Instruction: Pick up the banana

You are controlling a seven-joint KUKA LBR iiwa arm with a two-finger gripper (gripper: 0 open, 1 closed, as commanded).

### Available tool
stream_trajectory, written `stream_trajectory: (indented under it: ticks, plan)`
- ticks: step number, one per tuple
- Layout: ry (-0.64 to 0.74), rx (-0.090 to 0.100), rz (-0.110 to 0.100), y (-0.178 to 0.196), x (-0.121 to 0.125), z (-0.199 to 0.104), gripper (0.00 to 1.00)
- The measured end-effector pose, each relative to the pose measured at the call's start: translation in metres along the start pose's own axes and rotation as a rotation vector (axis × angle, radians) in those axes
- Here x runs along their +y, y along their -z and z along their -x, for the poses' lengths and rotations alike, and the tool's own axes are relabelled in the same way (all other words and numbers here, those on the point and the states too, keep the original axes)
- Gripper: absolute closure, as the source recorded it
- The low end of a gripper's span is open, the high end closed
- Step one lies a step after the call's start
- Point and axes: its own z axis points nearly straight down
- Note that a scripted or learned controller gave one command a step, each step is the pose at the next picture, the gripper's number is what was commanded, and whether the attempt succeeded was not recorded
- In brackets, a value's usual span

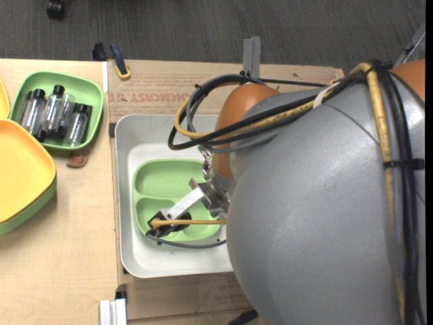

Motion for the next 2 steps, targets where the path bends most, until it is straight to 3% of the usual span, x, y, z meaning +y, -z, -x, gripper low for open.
stream_trajectory:
  ticks: [1, 2]
  plan:
    - [0.317, 0.002, -0.004, -0.083, 0.070, 0.029, 1.00]
    - [0.398, -0.004, 0.000, -0.084, 0.025, -0.011, 1.00]
